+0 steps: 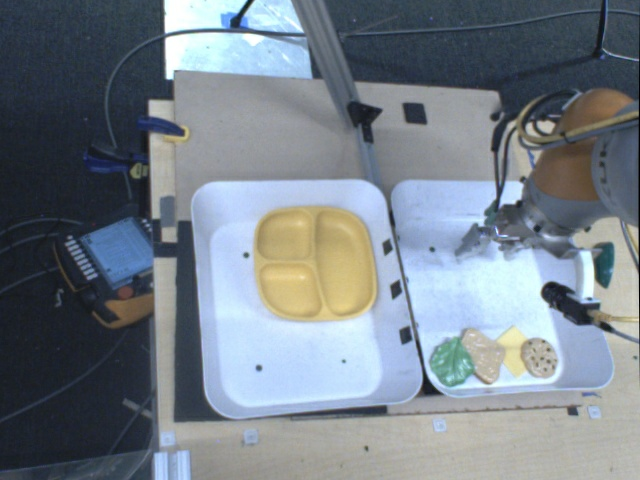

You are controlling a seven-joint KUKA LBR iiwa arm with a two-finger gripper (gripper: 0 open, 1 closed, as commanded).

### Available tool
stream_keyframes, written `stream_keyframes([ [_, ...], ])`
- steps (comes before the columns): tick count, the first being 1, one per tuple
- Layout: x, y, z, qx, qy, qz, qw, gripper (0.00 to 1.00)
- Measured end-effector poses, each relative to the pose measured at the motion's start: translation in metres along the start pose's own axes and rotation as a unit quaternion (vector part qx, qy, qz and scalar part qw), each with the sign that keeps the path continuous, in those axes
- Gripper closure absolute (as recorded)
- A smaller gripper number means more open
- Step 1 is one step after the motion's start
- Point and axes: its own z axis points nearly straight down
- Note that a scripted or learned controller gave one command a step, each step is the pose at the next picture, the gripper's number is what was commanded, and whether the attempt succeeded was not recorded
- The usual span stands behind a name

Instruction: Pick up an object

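Here, the grey KUKA arm with its orange band (585, 128) reaches in from three o'clock and hangs its two-finger gripper (470, 245) over the upper part of the shallow white right-hand bin (420, 208), the metal fingers (468, 242) pointing toward nine o'clock. Whether the jaws stand wide or narrow cannot be told from this slanted overhead angle; nothing is seen between them. The objects up for picking lie well apart from the gripper, clustered along the bin's rim at about six o'clock: a green leaf-shaped toy (452, 361), touching it a tan toast-like piece (485, 355), then a yellow cheese-like wedge (513, 349) and a round speckled cookie-like disc (539, 357), all in a row at the lower edge. The white floor of the bin separates that row from the gripper, which sits toward twelve o'clock of the cluster. In the shallow white left-hand bin (230, 368), a yellow three-compartment plastic plate (315, 263) rests in the upper half. Outside the bench at nine o'clock, a handheld pendant with a blue screen (108, 258) lies on dark carpet, and a grey metal pole (330, 53) slants down from twelve o'clock to the bench.
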Motion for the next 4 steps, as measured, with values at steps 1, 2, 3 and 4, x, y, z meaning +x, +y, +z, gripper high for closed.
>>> stream_keyframes([
  [1, 0.000, 0.002, 0.031, -0.004, -0.001, 0.000, 1.0000, 0.00],
  [2, -0.001, 0.004, 0.018, -0.008, -0.002, 0.000, 1.0000, 1.00],
  [3, -0.002, 0.007, -0.047, -0.005, -0.001, -0.002, 1.0000, 1.00],
  [4, 0.000, 0.010, -0.113, -0.006, -0.001, -0.002, 1.0000, 1.00],
])
